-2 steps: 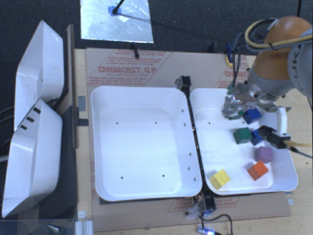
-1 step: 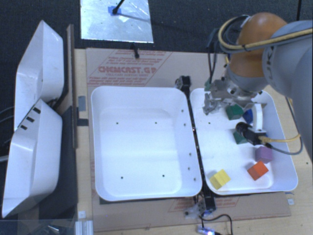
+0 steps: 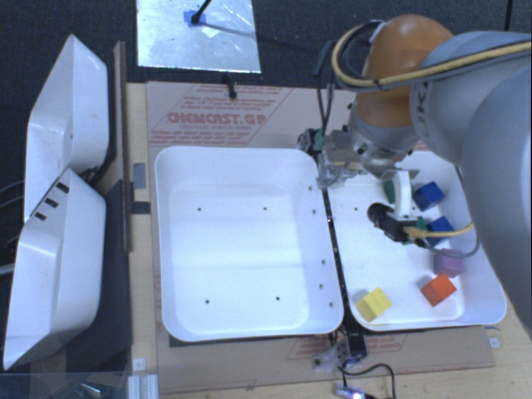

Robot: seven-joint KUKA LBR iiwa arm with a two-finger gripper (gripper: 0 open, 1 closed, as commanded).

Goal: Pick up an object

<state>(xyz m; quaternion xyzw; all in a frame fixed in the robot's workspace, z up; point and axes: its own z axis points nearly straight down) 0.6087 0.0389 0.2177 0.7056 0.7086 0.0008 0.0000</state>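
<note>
Gripper at the right bin's upper left corner

We see the gripper (image 3: 334,171) at the upper left corner of the right bin (image 3: 366,260), over the rim where that bin meets the left bin (image 3: 241,248). We cannot tell whether it stands wide or narrow, because the wrist and the orange band (image 3: 407,44) hide its working end from this slant.

The things to pick all lie on the floor of the right bin, along its right side and its lower edge.

- The upper blue block (image 3: 428,195) sits toward the bin's upper right, at the edge of the arm (image 3: 482,131).
- The lower blue block (image 3: 440,224) lies just below it, near the bin's right side. A small green piece (image 3: 421,221) is close on its left, and we cannot tell whether the two touch.
- The purple block (image 3: 449,263) rests lower still, against the bin's right side.
- The orange block (image 3: 438,289) lies near the bin's lower right corner, just below the purple block and apart from it.
- The yellow block (image 3: 374,303) stands alone near the bin's lower left corner, close to the lower rim.

All five blocks lie well apart from the gripper, the yellow one farthest down the bin from it. The arm covers the bin's upper right corner. Cardboard (image 3: 216,115) with red print lies under the right bin and shows beyond its upper left corner.
</note>
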